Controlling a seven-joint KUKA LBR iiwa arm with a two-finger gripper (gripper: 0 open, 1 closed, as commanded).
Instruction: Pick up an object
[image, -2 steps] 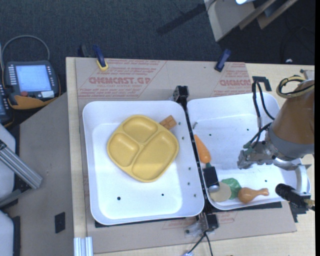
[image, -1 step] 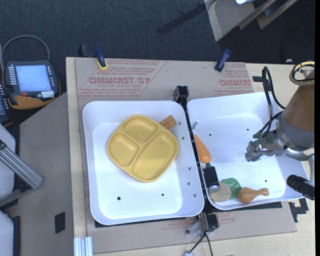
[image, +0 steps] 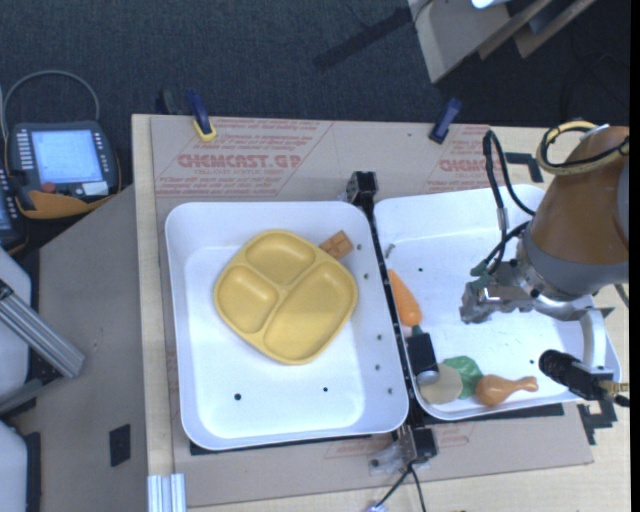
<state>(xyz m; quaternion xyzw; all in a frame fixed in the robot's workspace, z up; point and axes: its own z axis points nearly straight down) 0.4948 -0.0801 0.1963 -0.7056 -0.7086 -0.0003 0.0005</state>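
Carrot (image: 404, 297) lies at the right bin's (image: 440, 215) left edge; my gripper (image: 487, 300) hovers right of centre, finger state unclear. I'm approaching; next, shift left and descend.

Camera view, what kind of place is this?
Likely a robot lab workbench: two shallow white plastic bins on a cardboard-covered bench, a grey robot arm, and a handheld control pendant.
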